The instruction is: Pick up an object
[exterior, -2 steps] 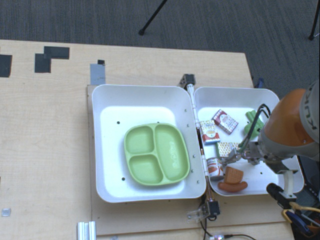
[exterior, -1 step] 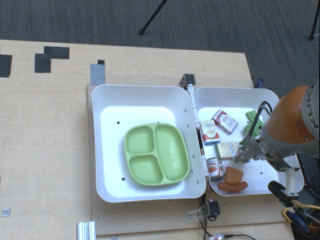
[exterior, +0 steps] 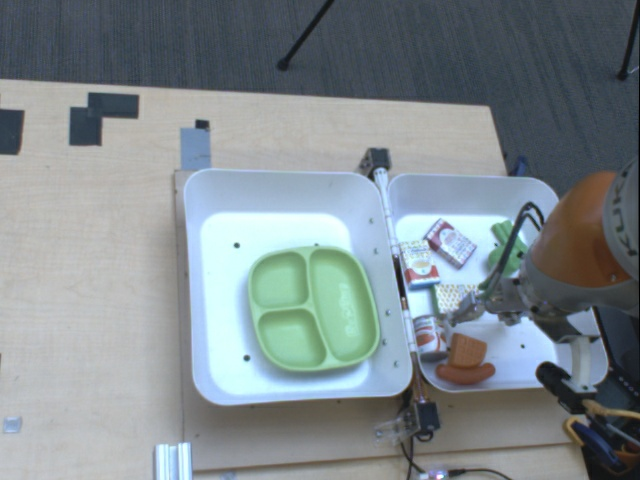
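Small toy foods (exterior: 452,298) scattered in right bin (exterior: 470,196) (mixed packets, sausage).

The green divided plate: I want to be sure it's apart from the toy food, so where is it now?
The green divided plate lies in the left bin, toward its front right, beside the wall shared with the right bin.

just 1 fixed cam up high, angled down at the 2 shallow white plastic bins (exterior: 200,268), arm (exterior: 585,243) coming in from the right
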Robot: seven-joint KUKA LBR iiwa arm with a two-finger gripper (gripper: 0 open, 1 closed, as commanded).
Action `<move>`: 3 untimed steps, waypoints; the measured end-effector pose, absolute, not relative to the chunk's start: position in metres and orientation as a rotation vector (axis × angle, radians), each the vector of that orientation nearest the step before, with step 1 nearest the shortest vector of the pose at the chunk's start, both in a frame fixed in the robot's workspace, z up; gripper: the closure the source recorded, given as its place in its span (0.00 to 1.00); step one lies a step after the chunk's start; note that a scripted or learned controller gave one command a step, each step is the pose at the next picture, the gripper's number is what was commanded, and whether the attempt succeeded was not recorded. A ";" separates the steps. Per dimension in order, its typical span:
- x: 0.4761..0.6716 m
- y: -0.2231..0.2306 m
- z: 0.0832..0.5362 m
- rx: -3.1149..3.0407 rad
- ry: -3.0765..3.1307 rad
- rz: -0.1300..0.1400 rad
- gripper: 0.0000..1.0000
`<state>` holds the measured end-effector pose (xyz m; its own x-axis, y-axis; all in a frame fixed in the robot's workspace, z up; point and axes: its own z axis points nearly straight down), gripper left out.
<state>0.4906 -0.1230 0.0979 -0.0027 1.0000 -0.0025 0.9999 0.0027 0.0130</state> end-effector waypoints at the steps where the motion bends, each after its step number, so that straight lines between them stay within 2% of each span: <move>1: 0.488 -0.102 0.090 2.216 2.223 0.004 0.00; 2: 0.488 -0.150 0.147 2.216 2.221 0.003 0.00; 3: 0.488 -0.126 0.086 2.215 2.220 0.005 0.00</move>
